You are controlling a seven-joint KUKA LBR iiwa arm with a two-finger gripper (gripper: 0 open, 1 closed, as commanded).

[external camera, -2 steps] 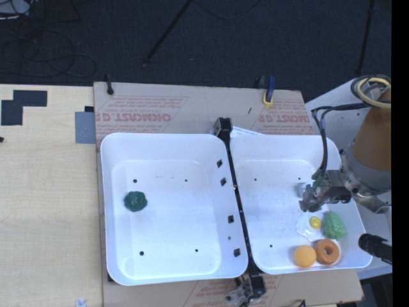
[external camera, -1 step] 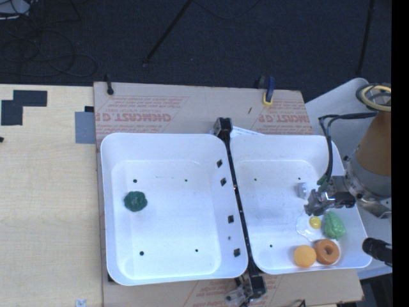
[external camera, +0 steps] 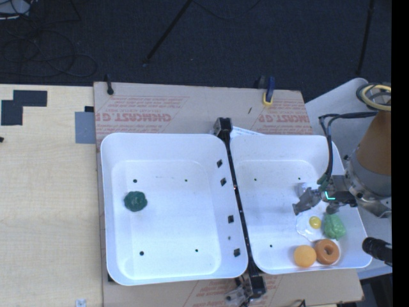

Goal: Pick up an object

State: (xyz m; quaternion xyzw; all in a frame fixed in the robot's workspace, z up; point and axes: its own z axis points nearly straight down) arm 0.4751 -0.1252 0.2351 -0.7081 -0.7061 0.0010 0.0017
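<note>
Gripper (external camera: 308,199) of the grey arm is hovering low over the right-hand shallow white bin (external camera: 275,149), reaching in from three o'clock, with its dark fingers pointing toward nine o'clock; whether those fingers are spread or pressed together I cannot tell, since they are reading as one dark blur against the bin floor, and nothing is showing between them. By my judgement the approach step is underway, and no grasp is being made yet. Candidate objects are lying in a cluster toward five o'clock of the gripper: a small yellow ball (external camera: 314,222) sitting nearest, just beside the tip, a crumpled green soft lump (external camera: 333,226) touching or nearly touching the ball at its three o'clock side, then an orange ball (external camera: 305,256) and a brown ring-shaped doughnut toy (external camera: 328,252) resting side by side near the bin's lower rim. A dark teal fuzzy ball (external camera: 135,201) is lying alone in the left-hand white bin (external camera: 160,146), well apart from the arm. The next move is probably calling for a shift toward five o'clock and a descent over one piece, the crowding making a clean single grasp look tricky.
</note>
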